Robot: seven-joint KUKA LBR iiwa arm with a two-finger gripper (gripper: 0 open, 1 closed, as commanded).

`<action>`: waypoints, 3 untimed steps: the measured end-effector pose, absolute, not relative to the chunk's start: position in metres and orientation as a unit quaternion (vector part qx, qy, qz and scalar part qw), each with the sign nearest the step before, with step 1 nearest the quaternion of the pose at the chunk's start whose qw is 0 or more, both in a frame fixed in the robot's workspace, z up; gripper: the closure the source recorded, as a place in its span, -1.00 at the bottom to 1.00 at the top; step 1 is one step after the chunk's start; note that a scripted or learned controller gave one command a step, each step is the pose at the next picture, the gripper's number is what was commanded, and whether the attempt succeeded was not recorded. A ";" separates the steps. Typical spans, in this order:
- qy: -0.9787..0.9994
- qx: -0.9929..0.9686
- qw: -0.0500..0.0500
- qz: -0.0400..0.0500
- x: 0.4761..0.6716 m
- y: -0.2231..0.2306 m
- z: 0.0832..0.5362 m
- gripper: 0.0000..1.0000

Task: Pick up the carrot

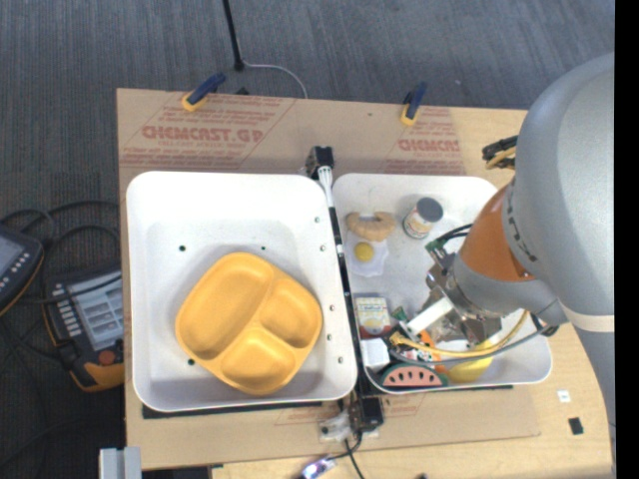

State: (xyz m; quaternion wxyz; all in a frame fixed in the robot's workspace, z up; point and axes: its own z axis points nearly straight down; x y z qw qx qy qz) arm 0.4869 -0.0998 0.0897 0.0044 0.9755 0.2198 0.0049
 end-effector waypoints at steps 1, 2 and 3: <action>0.220 0.975 0.004 0.005 0.487 -0.098 0.089 -1.00; 0.220 0.975 0.005 0.005 0.487 -0.100 0.099 1.00; 0.262 0.965 0.000 -0.001 0.492 -0.159 0.231 1.00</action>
